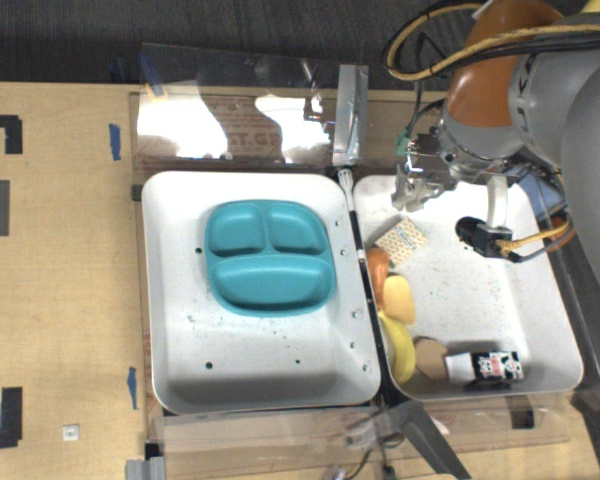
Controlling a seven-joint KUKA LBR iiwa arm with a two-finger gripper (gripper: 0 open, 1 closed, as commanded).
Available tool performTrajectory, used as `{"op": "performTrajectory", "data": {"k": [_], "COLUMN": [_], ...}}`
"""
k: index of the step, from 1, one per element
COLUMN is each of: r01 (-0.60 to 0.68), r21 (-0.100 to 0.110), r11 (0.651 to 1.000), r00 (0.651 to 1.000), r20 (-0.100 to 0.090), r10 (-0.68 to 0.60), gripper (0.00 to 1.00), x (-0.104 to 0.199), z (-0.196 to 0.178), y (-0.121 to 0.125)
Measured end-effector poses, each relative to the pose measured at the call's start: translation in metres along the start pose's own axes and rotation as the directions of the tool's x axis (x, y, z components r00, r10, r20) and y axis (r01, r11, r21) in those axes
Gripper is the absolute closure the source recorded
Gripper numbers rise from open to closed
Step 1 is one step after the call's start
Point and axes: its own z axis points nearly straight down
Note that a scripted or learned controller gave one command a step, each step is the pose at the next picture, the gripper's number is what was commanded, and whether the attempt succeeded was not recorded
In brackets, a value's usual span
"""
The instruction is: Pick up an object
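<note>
Bench: tan board surface with black corner marks near its left edge and bits of blue tape; it carries two shallow white bins side by side.
Arm: grey, with an orange band above the wrist, reaching in over the far right corner of the right bin; yellow and black cables loop over it.
Left bin: white, speckled, holding only the tray.
Right bin: white, speckled; its objects lie along the left wall and the near edge.
Tray: teal, three compartments, lying flat in the far half of the left bin.
Gripper: metal-coloured, low over the far left corner of the right bin; nothing visible between its fingers, and how far apart they stand cannot be told.
Banana: yellow, against the left wall of the right bin, near the near edge.
Lemon: yellow, just beyond the banana, touching the left wall.
Bottle: small, white with a dark label, lying on its side along the near edge.
Brown object: rounded, between banana and bottle.
Packet: small, patterned, just near of the gripper.
Orange object: beside the packet, at the left wall.
</note>
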Motion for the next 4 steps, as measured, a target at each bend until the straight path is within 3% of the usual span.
{"op": "performTrajectory", "data": {"k": [1, 2, 3, 4], "r01": [0.070, 0.072, 0.295, 0.294], "r21": [0.016, 0.012, 0.006, 0.006], "r11": [0.997, 0.997, 0.955, 0.956], "r00": [0.998, 0.997, 0.956, 0.956], "r20": [0.003, 0.002, 0.001, 0.001], "r10": [-0.070, -0.072, -0.295, -0.294], "gripper": [1.00, 0.00, 0.00, 0.00], "x": [-0.058, -0.056, -0.063, -0.063], "z": [0.058, 0.056, 0.092, 0.092], "y": [0.006, 0.007, -0.020, -0.020]}}
